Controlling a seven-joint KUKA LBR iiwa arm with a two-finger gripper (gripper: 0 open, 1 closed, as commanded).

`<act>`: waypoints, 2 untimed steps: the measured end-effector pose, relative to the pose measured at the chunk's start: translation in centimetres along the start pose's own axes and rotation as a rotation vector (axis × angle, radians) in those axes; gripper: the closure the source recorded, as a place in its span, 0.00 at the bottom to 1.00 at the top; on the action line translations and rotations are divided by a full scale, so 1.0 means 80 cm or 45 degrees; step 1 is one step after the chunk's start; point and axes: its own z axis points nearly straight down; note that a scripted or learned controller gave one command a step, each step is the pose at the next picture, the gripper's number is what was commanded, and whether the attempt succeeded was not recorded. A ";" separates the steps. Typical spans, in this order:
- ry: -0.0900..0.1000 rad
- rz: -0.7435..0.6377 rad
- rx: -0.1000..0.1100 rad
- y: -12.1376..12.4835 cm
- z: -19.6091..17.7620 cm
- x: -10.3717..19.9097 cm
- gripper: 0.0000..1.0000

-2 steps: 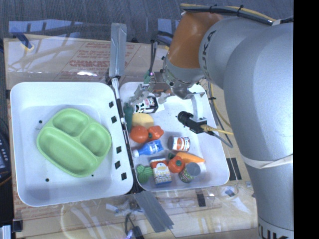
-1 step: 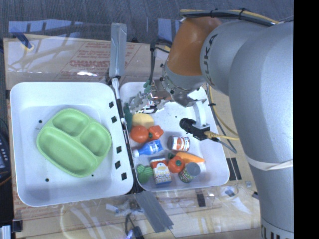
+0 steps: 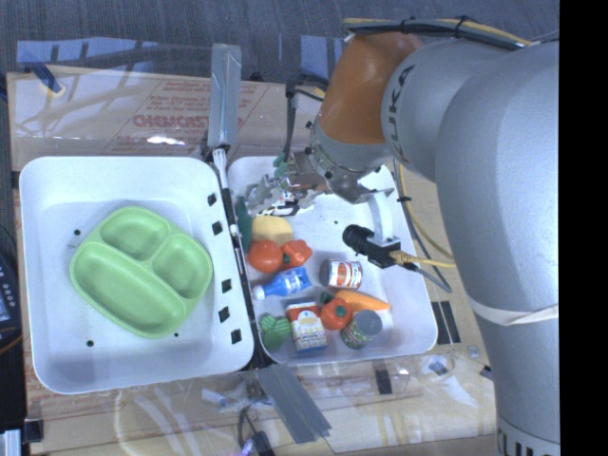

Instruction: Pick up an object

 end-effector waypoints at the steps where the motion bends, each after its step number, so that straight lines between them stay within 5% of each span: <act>1: -0.003 -0.248 -0.005 0.001 0.124 -0.057 0.00; 2: 0.003 -0.552 0.002 0.004 0.124 -0.081 0.00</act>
